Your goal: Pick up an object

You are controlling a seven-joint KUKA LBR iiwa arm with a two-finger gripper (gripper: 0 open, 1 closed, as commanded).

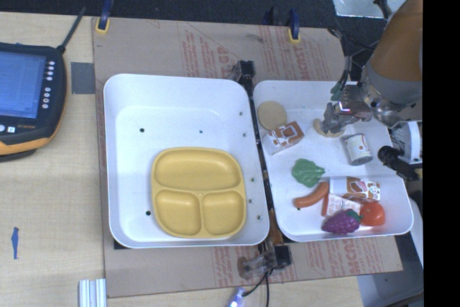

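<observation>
Camera view: jaws (332, 124) over right bin (287, 226); carton (285, 136) print unreadable.

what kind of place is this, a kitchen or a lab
Most likely a robot lab bench, not a kitchen: a robot arm reaches over two white bins, the food is toys like plastic grapes, and a teach pendant sits nearby.

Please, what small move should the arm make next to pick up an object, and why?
Probably a short straight descent. The gripper is low over the upper part of the right bin, right at a flat tan round piece that peeks out under it. Whether it touches that piece is unclear. The small grey can lies just to its lower right, so sideways motion could knock it.
</observation>
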